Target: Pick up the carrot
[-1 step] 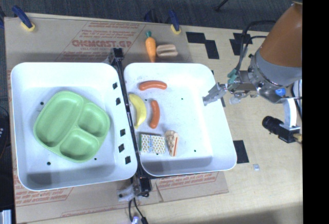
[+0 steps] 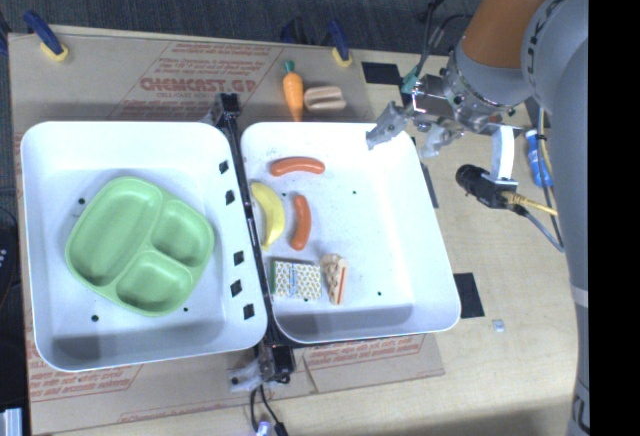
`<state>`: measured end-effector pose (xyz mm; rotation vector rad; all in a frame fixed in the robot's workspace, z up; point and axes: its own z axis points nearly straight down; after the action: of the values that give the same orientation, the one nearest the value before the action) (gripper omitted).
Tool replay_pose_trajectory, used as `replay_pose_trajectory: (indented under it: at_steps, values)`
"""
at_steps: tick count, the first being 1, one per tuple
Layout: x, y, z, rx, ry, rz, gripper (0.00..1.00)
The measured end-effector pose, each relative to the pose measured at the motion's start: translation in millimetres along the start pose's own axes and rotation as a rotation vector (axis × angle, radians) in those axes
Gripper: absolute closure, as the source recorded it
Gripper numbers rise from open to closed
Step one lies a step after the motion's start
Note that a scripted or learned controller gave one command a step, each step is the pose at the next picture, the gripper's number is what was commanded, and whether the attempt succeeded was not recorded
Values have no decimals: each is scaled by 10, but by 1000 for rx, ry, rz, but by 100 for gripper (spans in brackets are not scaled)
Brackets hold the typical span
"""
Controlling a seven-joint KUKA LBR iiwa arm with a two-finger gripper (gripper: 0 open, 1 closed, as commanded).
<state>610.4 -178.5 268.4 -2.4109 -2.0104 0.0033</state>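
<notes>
Two white bins (image 2: 40, 224). One green plate (image 2: 140, 244). One carrot (image 2: 292, 94), one bun (image 2: 324, 100), two sausages (image 2: 297, 166), one banana (image 2: 267, 212), and two sandwich pieces (image 2: 296, 280).

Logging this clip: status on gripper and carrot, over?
Gripper above right bin's far right corner. Carrot outside the bins on the cardboard, beside hot dog bun, untouched. Path clear.

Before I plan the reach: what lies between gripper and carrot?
In the camera view, a hot dog bun lies between the gripper and the carrot.
</notes>
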Motion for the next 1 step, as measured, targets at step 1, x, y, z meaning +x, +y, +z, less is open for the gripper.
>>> replay_pose_trajectory:
  at_steps: [1]
  values:
    - [777,366,1713,-11,4,314,0]
